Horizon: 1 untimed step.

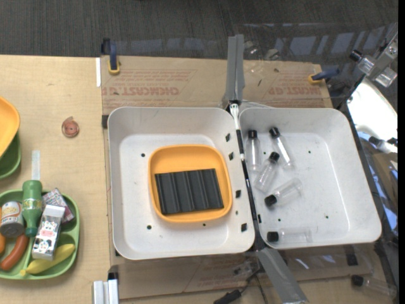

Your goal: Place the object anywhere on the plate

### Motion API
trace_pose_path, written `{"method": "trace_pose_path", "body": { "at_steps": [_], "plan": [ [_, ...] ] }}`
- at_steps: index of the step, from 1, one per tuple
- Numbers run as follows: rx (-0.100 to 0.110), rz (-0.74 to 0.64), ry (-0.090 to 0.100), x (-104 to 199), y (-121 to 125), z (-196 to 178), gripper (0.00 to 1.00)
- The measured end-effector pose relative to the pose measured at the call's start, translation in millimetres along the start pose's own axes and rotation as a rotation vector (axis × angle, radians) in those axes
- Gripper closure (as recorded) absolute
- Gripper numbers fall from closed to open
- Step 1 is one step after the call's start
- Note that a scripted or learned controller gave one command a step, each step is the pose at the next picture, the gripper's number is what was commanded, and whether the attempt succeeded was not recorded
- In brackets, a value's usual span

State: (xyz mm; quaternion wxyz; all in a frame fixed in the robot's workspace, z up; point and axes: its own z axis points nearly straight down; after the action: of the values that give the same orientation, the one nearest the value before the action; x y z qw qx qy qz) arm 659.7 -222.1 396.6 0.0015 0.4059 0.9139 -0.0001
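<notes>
1. Grey and white hardware (378, 65) juts in at the far upper right edge, past the bins. It is probably part of the arm, cropped too tightly to be sure. Whether the gripper is wide, narrow or holding anything cannot be told from this view.
2. Nearest that edge is the right bin (354, 170), a shallow white tray. Loose in its left half lie several clear vials (283, 193) with black caps.
3. The vials are scattered at different angles, none upright. Two are near the top, one sits between them and a larger one lower down, and another rests against the bin's front wall. They look dropped in rather than arranged, so each would need its own approach.
4. Judging from the task, one of these vials is the object to be moved. All of them are in the right bin, well apart from the plate.
5. Each vial is a small see-through cylinder. Against the white floor, the dark cap is its clearest feature. Being round and smooth, it seems likely to roll.
6. The left bin (126, 170) touches the right bin along a centre seam. In its middle is the orange plate (190, 154), square with rounded corners. A black ribbed pad (190, 190) covers most of the plate.
</notes>
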Motion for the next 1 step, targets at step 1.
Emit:
{"method": "trace_pose_path", "body": {
  "at_steps": [1],
  "plan": [
    [-0.001, -0.305, -0.001, 1.7, -2.6, -45.1, 1.00]
  ]
}}
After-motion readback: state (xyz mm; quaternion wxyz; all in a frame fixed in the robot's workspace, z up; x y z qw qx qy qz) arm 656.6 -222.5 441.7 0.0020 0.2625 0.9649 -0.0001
